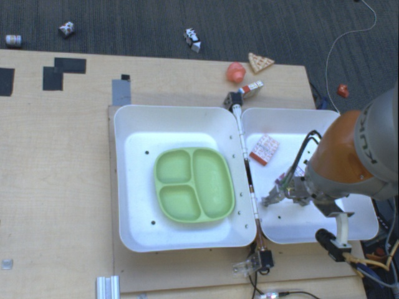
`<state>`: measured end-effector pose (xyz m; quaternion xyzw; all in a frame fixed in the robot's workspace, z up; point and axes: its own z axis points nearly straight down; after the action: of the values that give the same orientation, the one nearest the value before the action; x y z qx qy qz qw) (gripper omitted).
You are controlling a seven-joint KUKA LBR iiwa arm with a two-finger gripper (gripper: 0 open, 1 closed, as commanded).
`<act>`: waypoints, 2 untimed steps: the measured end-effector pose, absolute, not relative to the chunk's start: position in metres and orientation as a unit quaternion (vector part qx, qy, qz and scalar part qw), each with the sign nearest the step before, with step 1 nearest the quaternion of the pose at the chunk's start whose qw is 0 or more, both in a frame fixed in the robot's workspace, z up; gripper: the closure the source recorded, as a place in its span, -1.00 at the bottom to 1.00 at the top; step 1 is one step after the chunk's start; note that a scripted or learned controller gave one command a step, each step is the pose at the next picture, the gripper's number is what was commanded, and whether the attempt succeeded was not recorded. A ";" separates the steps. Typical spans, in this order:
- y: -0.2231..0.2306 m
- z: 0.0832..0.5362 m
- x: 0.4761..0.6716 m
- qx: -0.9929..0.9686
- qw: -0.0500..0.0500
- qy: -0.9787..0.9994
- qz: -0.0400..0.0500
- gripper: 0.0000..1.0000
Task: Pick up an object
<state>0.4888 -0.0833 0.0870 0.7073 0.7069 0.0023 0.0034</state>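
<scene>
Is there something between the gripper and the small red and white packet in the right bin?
Nothing visible. The gripper is low in the right bin, and the packet lies beyond it on bare white floor.

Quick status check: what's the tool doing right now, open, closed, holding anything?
Tool: low in the right bin, near its left wall; open or closed cannot be told, and nothing is seen held in it. The pink-and-white packet lies apart from it.
</scene>
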 end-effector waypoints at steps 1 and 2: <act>-0.083 0.099 0.491 0.707 0.006 0.708 0.005 1.00; -0.083 0.099 0.491 0.707 0.006 0.708 0.005 -1.00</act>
<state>0.4912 -0.0825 0.0985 0.7065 0.7077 0.0047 0.0057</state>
